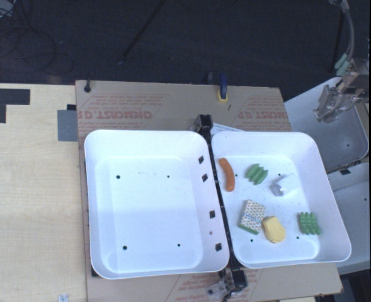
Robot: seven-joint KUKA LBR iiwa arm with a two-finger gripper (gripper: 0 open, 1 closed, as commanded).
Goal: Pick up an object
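gripper (336,102) parked upper right, outside the bins | grip state: cannot tell | nearest pick: small grey piece (278,186), down-left in right bin (311,145)

Both bins are showing smooth white plastic: the left bin (103,168) is looking faintly glossy along its rim, and the right bin (311,150) is catching the same soft sheen. Beneath them a brown cardboard sheet (141,106) is lying matt, with red print on it. The bench (28,200) is presenting pale wood, a flat, dull finish. Inside the right bin, the orange sausage-shaped piece (227,173) is looking smooth, like plastic. The yellow piece (274,229) is showing a bumpy, ridged surface, and the two green pieces (256,173) (308,223) are looking ribbed. The small grey piece (278,186) is glinting a little, possibly metal.
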